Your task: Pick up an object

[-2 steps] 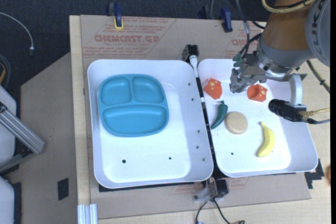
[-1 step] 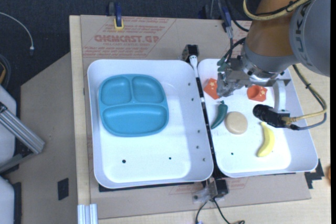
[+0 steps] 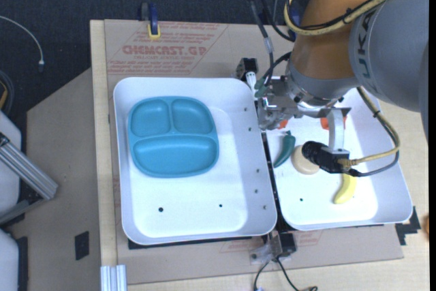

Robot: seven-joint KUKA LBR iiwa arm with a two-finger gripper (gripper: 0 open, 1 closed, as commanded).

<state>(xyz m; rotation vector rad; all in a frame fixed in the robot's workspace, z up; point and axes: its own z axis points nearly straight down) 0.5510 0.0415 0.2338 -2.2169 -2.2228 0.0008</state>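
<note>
Arm (image 3: 354, 31) overhangs banana (image 3: 345, 191), green pepper (image 3: 284, 150).

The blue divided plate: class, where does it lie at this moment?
In the camera view, the blue divided plate lies in the upper part of the left bin, across the dividing rim from the right bin, which holds the banana.

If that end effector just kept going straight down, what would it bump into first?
Probably the right bin's floor at its upper left corner. The end effector points down there, with the green pepper-like toy just beside it; depth is unclear.
</note>
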